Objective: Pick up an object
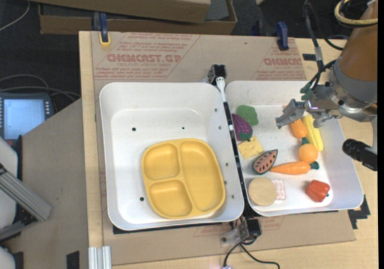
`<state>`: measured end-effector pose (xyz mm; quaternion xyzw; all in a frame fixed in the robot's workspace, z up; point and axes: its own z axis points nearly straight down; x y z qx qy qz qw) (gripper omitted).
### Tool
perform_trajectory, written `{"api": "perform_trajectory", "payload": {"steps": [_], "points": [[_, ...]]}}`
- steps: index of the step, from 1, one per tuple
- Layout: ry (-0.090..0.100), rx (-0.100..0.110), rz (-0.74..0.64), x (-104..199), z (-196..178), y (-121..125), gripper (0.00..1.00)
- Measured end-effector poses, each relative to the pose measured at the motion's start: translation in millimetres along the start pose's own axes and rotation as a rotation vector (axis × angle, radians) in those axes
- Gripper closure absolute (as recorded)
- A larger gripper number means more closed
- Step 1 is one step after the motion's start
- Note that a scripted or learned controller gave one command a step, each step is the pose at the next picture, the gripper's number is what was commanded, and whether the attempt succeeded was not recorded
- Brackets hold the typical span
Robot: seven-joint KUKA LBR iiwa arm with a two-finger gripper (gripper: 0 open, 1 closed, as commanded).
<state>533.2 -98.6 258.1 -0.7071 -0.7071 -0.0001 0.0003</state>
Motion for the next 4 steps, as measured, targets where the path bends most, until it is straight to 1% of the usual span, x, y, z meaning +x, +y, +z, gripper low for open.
{"api": "perform_trajectory", "payload": {"steps": [1,2,3,4], "points": [[0.003,0.015,0.003,-9.2,147.9,-39.7,0.0],[0.002,0.003,-0.001,7.9,175.1,-31.0,0.0],[-0.002,-0.002,0.003,6.0,162.9,-30.5,1.0],[0.0,-0.011,-0.007,63.8,67.9,2.6,1.0]]}}
